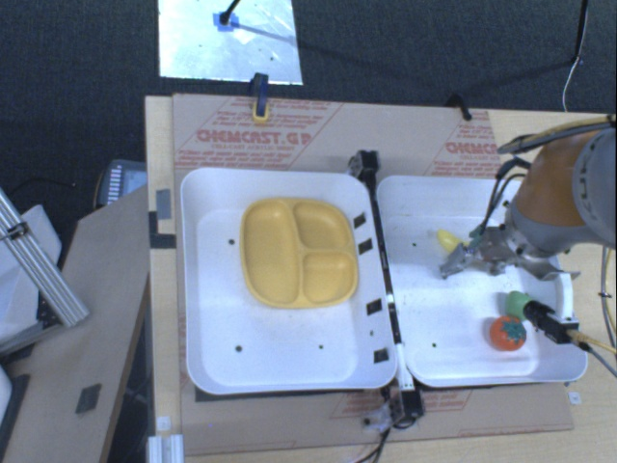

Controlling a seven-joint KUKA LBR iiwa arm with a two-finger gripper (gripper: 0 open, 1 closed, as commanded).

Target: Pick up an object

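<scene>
In the right bin (424, 355) lie three small objects. A small yellow piece (446, 240) rests near the middle, just above and left of my gripper (456, 264). An orange-red round object (507, 333) sits near the bin's front right corner, with a green object (518, 304) touching it from behind. My gripper hangs low over the right bin's floor, pointing left, close beside the yellow piece. The grey arm with its orange band (551, 189) comes in from the right and hides part of the bin's right side.
The left bin (207, 355) holds a yellow divided plate (296, 253). A black divider with clips (379, 258) runs between the two bins. A black part (547, 322) juts out beside the green object.
</scene>
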